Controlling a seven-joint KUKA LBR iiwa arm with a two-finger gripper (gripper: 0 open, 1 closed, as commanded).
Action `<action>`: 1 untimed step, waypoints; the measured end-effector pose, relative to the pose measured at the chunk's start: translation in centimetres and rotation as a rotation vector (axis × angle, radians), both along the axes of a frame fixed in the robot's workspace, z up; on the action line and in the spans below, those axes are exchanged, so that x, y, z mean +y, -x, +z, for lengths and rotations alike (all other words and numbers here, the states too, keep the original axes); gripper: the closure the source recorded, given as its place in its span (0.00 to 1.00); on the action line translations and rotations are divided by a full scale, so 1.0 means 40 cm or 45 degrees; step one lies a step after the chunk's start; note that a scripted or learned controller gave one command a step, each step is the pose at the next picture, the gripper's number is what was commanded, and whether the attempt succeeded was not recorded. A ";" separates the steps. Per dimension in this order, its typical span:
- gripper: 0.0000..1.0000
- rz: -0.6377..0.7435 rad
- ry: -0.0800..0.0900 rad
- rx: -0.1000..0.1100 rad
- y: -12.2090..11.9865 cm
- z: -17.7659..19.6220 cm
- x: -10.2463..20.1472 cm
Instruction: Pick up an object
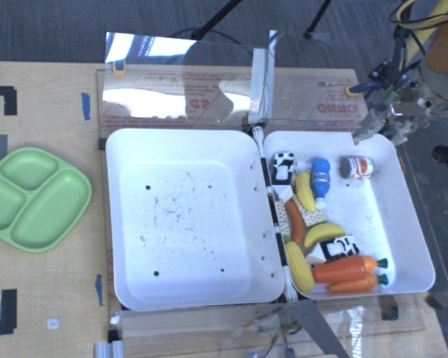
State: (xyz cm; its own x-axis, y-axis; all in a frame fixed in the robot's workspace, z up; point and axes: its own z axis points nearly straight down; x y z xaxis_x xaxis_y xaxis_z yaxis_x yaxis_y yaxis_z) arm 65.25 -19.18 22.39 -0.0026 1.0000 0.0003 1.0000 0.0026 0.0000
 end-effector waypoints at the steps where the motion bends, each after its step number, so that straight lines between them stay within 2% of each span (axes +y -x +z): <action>1: 0.00 0.000 0.000 0.000 0.000 0.000 0.000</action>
